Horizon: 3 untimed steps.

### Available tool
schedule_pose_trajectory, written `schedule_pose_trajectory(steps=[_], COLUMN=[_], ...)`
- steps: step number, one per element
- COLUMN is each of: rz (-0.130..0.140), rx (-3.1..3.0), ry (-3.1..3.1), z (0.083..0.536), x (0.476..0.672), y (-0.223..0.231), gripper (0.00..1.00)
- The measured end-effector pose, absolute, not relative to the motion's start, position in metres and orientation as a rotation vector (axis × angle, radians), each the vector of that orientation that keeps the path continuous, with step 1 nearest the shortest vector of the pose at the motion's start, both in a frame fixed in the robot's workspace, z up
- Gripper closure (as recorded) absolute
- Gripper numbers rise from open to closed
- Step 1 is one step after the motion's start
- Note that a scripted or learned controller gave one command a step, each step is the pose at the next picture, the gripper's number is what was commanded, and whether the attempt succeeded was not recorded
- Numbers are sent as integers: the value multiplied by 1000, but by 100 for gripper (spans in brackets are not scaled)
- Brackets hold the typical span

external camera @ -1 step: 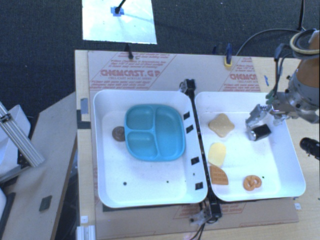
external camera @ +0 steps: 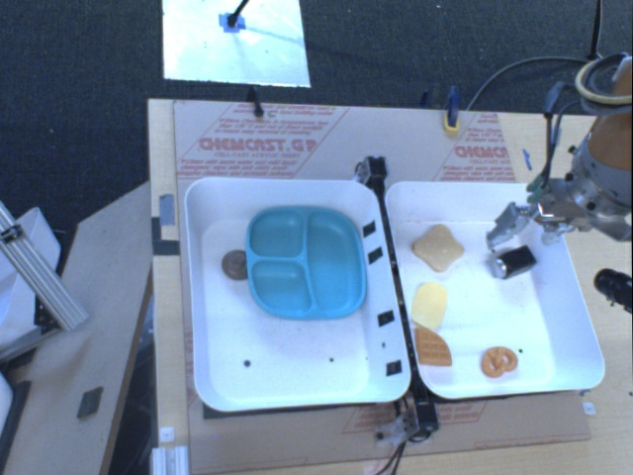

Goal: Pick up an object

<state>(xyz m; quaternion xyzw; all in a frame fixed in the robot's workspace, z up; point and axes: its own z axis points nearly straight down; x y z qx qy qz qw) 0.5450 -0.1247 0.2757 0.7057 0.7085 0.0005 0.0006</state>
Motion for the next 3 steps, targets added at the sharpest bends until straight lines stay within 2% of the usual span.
schedule_pose_trajectory(steps=[1, 3], rz=[0, -1], rx=[2220, 2221], ry=[2223, 2223], z=[216, 129], x=[547, 556], y=[-119, -121], gripper=[0, 0])
